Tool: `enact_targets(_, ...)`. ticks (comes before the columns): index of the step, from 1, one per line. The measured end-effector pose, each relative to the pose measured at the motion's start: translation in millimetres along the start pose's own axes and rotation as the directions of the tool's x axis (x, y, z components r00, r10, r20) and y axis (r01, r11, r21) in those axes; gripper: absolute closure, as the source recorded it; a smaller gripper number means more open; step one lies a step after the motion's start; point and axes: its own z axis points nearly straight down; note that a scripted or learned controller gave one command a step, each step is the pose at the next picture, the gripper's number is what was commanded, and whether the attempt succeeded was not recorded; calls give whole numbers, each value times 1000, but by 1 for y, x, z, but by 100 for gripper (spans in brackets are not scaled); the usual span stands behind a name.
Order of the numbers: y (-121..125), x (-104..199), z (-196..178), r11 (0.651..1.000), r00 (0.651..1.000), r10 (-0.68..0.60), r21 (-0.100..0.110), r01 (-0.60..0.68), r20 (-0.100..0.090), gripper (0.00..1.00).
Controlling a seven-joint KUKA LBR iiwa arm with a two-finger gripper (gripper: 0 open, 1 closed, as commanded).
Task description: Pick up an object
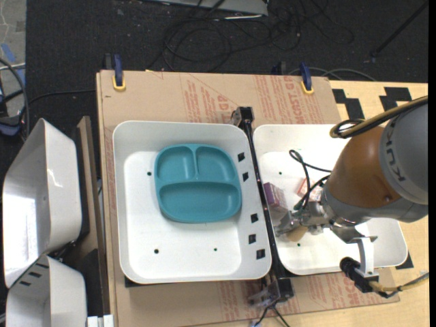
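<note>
Broadly, the scene is set out below by size.

Bench (204,94): a brown board is seen under both bins, held by two clamps at its far edge.
Left bin (136,203): a shallow white bin is set on the left part of the bench, touching the right bin along a black divider.
Right bin (286,142): a shallow white bin is seen beside it, its near right part covered by the arm.
Arm (381,176): a grey arm with an orange band is reached in from the right and bent down over the right bin.
Plate (198,183): a teal plate with three compartments is laid flat in the middle of the left bin, well apart from the gripper.
Gripper (298,225): it is lowered near the left wall of the right bin; whether the jaws are apart or together cannot be told.
Purple object (272,193): a small item is seen just beside the gripper, against the bin's left wall.
Tan object (294,234): a small piece is seen right at the gripper; contact cannot be judged.
</note>
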Motion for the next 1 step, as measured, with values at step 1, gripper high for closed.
enact_targets(1, 0, 0, -11, 1000, 1000, 2, 0, -2, 0, 100)
